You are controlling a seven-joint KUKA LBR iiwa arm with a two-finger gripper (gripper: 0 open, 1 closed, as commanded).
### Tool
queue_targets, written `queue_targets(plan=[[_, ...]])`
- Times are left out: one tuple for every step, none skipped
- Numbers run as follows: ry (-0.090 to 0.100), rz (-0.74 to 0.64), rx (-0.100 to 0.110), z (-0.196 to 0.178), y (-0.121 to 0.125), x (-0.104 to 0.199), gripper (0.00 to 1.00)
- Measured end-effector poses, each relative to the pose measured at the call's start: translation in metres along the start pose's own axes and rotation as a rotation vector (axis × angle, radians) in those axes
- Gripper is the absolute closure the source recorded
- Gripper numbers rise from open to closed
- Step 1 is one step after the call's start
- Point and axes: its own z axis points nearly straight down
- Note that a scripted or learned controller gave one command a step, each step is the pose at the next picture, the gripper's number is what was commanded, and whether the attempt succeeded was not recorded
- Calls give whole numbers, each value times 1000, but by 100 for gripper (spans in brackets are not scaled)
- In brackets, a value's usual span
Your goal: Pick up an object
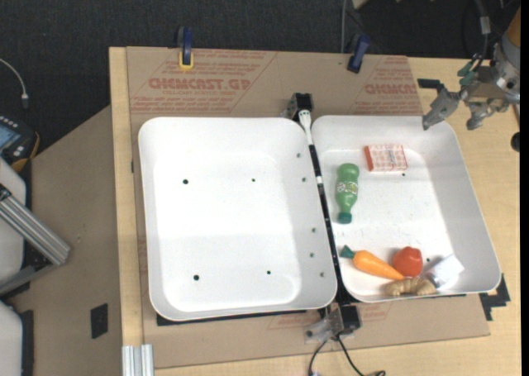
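Observation:
The right bin [463,201] holds several objects. A red-and-white box [386,158] lies near its far side, and a green bottle [346,191] lies along its left wall. At the near edge sit an orange carrot [372,264], a red tomato-like piece [407,261], a tan ginger-like piece [411,287] and a small white piece [447,270]. My gripper [457,113] hangs above the bin's far right corner, open, with nothing between its fingers.
The left bin [165,159] lies beside the right one, with a black divider strip [318,192] between them. Blue clamps [185,46] hold the cardboard base at the back. A metal rail [33,230] stands at the far left.

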Motion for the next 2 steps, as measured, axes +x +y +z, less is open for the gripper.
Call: queue_targets(plan=[[-3,-2,-7,-30,25,-13,0],[-5,-3,-7,-40,24,-13,100]])
